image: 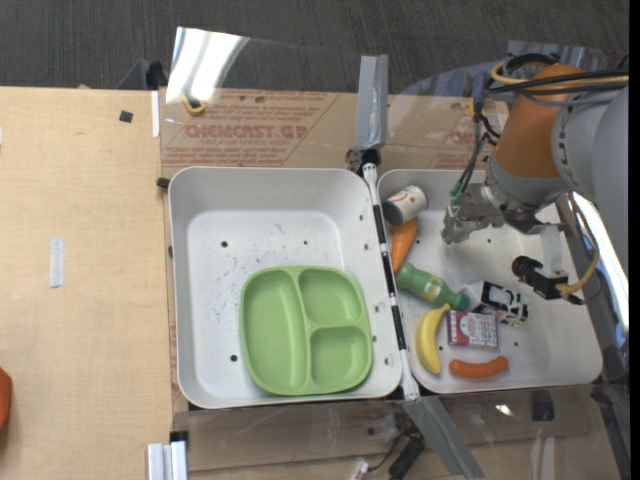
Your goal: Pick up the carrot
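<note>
**Carrot wedged at the bin wall, end effector off to its side**

The likeliest failure from here is a crowded grasp. The carrot [402, 244] lies tight against the left wall of the right bin [590, 353], with a small white cup [406, 204] just beyond its upper end and a green bottle [431, 287] touching or nearly touching its lower end. A descent that drifts toward the wall could strike the rim; one that drifts the other way could catch the bottle or nudge the cup instead. The carrot's tapered, smooth body may also slip out of a pinch taken near its thin end.

The end effector [458, 230] hangs over the right bin, nothing visibly between its fingers. Whether they stand wide or narrow I cannot tell; the tips are small and blurred at this slant. The carrot lies close to the end effector's left, at roughly the same depth in the bin and seemingly below it. The bottle sits down-left of the end effector, the cup up-left.
</note>
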{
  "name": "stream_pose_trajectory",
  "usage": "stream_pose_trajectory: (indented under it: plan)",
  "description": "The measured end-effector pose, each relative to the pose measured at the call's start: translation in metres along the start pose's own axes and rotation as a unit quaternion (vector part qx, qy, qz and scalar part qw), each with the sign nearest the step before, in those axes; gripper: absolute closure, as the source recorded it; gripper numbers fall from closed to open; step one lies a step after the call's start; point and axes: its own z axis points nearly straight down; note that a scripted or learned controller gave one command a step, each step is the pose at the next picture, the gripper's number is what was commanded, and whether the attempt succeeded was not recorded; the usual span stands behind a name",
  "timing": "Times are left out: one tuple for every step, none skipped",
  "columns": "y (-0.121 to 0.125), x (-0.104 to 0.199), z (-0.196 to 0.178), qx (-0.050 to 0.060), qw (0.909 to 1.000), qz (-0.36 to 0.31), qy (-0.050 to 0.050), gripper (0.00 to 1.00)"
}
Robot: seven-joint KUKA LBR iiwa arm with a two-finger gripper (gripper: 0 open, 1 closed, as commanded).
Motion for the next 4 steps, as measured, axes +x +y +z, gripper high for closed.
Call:
stream_pose_trajectory:
  plan:
    - [0.023, 0.185, -0.130, 0.001, 0.9970, 0.077, 0.000, 1.00]
    - [-0.008, 0.041, -0.135, 0.002, 0.9957, 0.092, 0.000, 1.00]
    - [-0.125, 0.035, -0.090, 0.002, 0.9974, 0.073, 0.001, 1.00]
    - [-0.137, -0.063, -0.019, -0.016, 0.9985, -0.051, -0.007, 1.00]
